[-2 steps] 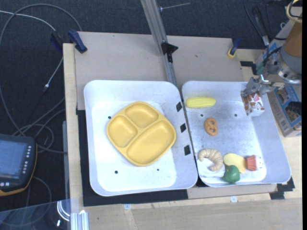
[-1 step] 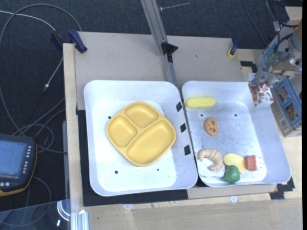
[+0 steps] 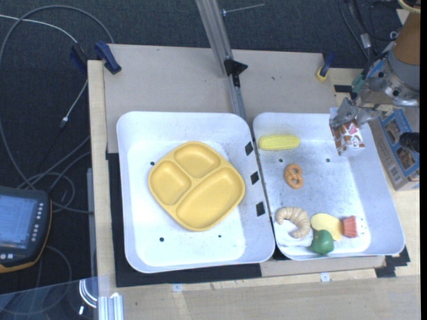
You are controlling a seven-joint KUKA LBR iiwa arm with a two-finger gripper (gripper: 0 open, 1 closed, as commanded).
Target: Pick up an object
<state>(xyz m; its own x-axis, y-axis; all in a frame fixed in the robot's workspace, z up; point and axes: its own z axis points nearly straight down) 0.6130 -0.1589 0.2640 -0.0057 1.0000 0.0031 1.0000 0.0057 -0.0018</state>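
My gripper (image 3: pixel 346 120) hangs over the far right corner of the right bin (image 3: pixel 373 199), at the end of the grey arm (image 3: pixel 403 65) that comes in from the right. A small red-and-white carton (image 3: pixel 351 137) sits between its fingers, tilted and hanging just under them. The gripper is shut on it. In the same bin lie a yellow corn cob (image 3: pixel 279 142), a small pretzel (image 3: pixel 293 175), a croissant (image 3: pixel 295 220), a yellow fruit (image 3: pixel 326 221), a green pepper (image 3: pixel 321 243) and an orange-red piece (image 3: pixel 349 227).
The left bin (image 3: pixel 133 179) holds a yellow divided plate (image 3: pixel 195 185). A metal post (image 3: pixel 213 19) rises from the far seam between the bins. A blue box (image 3: pixel 399 153) lies on the bench just right of the right bin.
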